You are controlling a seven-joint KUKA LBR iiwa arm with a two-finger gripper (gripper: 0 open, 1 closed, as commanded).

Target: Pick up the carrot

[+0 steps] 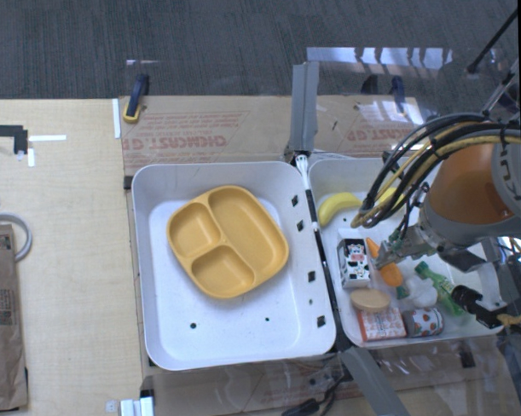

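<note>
The gripper (400,246) is hanging low over the right bin (348,334), partly hidden under cables, so I cannot tell whether it is open or closed. Just to its left, what is probably the carrot (374,248) is showing as a small orange wedge, lying beside a cow-print carton (355,263) and below one banana (335,206). A second orange piece (391,276) is sitting near it. One red can (425,322) and one green bottle (438,284) are crowding the bin's near half, leaving little free floor around the carrot. The left bin (162,334) is holding one yellow plate (227,241) with wide bare room along its walls.
</note>
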